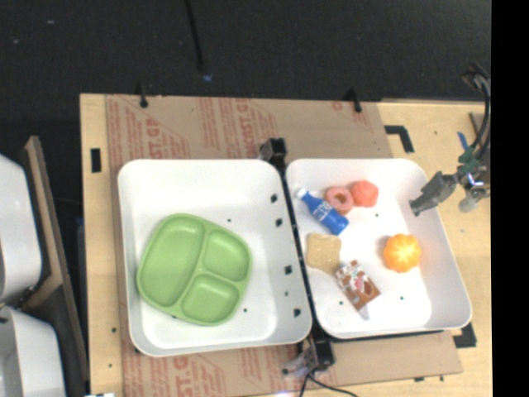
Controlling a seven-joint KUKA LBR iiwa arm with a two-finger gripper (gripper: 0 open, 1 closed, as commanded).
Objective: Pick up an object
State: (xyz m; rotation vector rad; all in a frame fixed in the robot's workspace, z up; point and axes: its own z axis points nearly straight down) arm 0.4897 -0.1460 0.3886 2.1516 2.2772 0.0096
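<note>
Two shallow white bins, the left bin (pixel 198 188) and the right bin (pixel 388 308), are sitting side by side, touching, on a brown cardboard sheet (pixel 198 131). The sheet is lying on a light wooden bench (pixel 91 304). A black clip (pixel 273 149) is sitting at the bins' far junction.

We see red printing on the cardboard sheet (pixel 207 131) under the bins, running along its top and left edges, but it's too blurred to read. The snack packet (pixel 357 284) and the blue bottle (pixel 322 212) carry markings too, also illegible. No numbers or signs we can make out.
</note>
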